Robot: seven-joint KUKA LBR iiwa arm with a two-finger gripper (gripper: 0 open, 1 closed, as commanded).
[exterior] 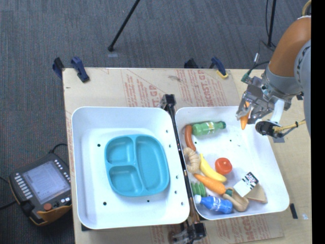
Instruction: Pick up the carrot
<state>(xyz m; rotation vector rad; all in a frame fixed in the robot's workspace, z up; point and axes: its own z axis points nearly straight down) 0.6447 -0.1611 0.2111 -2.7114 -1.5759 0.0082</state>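
Gripper (247, 112) hung over right bin's (264, 151) upper right corner; something small and orange showed at its tips, finger state unclear. Carrot (209, 183) lay well apart, down-left in that bin, between banana (212, 170) and blue bottle (215, 204).

Colour rundown: both bins (81, 136) are plain white, and the divided plate (136, 165) in the left one is solid turquoise. The right bin is the busy one: orange carrot (209, 183), yellow banana (212, 171), red tomato (223, 165), a green bottle (207, 128), and a blue bottle (216, 204) with a white cap. The desk (132, 88) is tan board with faded red printing. The arm (292, 50) is grey with a big orange band, and the floor (51, 24) is dark grey carpet.
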